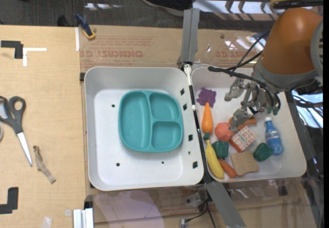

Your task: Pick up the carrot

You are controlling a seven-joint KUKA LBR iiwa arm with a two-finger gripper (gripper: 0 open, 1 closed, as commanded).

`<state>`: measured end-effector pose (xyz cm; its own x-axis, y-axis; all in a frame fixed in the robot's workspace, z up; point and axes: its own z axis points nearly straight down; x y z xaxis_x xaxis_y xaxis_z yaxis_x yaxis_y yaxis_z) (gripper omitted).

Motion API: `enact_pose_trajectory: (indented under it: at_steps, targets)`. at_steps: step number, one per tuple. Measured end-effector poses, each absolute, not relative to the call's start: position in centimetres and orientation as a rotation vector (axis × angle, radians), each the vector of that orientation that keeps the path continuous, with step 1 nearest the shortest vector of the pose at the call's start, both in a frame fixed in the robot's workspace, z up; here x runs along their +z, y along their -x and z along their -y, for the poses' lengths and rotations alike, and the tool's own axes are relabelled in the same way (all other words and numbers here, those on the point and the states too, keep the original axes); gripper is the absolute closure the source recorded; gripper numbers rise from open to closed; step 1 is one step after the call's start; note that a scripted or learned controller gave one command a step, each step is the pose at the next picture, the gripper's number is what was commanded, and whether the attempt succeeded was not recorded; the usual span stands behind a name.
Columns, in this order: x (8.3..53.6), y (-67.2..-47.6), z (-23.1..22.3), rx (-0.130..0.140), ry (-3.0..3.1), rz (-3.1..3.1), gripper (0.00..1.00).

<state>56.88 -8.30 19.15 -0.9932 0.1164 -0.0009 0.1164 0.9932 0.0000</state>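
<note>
- Nearest the camera: toast [244, 162] and banana [213, 160] at the near end of the right bin [295, 170], banana laid lengthwise along the left wall.
- Lay heaped rather than arranged, most pieces touching a neighbour; probably tipped in loose as grasp targets.
- Counted in that bin: one carrot [206, 117], one banana, one toast, one purple grape bunch [206, 96], one blue bottle [273, 137], one red-and-white box [243, 138], one salmon-pink lump [223, 131], two green pieces [221, 149] and [261, 152], one small orange piece [229, 170] beside the banana.
- Found the carrot upright in the view against the left wall, green top toward the grapes, tip toward the banana, pink lump just beside it on the right.
- Two carrot-like orange items, then; took the larger one by the wall as the target, a judgement.
- Hung over the bin's middle: gripper [241, 119], near the box and pink lump, a little apart from the carrot.
- Could not tell how far apart the fingers stood; saw nothing carried between them.
- Judged the wall placement awkward: little room on that side for a finger.
- Left bin [97, 134]: one teal tray [151, 120] with three compartments, lying bare.
- Bench [41, 119] at left: one pair of scissors [15, 124], one scrap of tape [43, 165], likely unrelated leftovers.
</note>
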Motion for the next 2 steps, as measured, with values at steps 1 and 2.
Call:
enact_pose_trajectory:
  at_steps: [1, 2]
  targets:
    - [9.91, -56.47, 9.19, 0.0, -0.105, -3.138, 0.0]
    - [9.31, -55.78, 9.25, 0.0, -0.153, -3.135, 0.0]
